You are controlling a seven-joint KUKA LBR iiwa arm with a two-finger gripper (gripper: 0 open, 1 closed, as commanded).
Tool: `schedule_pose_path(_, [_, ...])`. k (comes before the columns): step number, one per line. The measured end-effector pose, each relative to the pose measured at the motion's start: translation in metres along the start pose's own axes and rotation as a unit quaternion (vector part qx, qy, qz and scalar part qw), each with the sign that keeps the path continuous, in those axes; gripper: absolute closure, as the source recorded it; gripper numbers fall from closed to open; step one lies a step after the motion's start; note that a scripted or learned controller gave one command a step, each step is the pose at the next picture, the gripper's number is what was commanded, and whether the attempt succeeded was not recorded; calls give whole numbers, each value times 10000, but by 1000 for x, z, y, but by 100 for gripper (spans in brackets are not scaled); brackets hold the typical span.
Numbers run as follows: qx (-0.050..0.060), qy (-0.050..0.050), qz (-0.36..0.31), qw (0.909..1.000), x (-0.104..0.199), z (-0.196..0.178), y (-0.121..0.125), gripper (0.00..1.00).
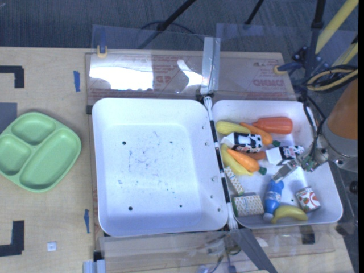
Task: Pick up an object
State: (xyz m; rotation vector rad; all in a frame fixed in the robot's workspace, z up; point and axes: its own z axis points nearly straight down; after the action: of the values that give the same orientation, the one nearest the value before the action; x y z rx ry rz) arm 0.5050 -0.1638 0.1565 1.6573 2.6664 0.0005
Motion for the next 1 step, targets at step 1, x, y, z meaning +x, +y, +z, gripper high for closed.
schedule_pose_path(1, [-53, -56, -17, 10000, 53, 65, 2, 0])
